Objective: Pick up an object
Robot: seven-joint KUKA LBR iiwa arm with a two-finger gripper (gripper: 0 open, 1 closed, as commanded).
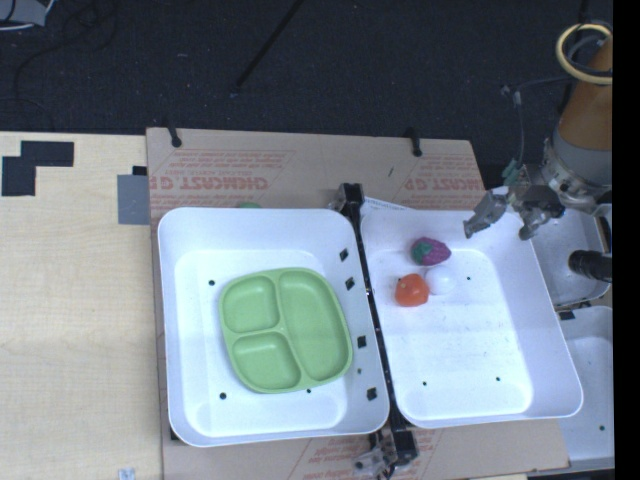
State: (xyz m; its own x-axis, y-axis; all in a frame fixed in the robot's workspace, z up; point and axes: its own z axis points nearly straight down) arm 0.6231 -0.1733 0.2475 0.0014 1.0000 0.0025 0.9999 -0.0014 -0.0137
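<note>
1. The fingers (484,215) of the gripper (506,220) are standing apart with nothing between them, hanging over the back right corner of the right bin (520,388).
2. The right bin is holding the candidates near its back left: a purple and green toy (431,251), an orange-red toy (411,290) just in front of it, and a pale white piece (440,284) that is hard to make out against the bin floor, seemingly touching the orange-red one.
3. For a good pick, the gripper is needing to travel left and forward, then descend squarely over one toy. The purple and green toy is looking like the easier target, as it is sitting nearer and apart from the other two.
4. The orange-red toy is crowding the white piece, so closing there is risking a nudge or a double grab.
5. The left bin (190,268) is carrying a green divided plate (285,328) with three compartments, well apart from the work.
6. The black divider (362,298) between the bins is lying close to the toys, limiting room on their left.
</note>
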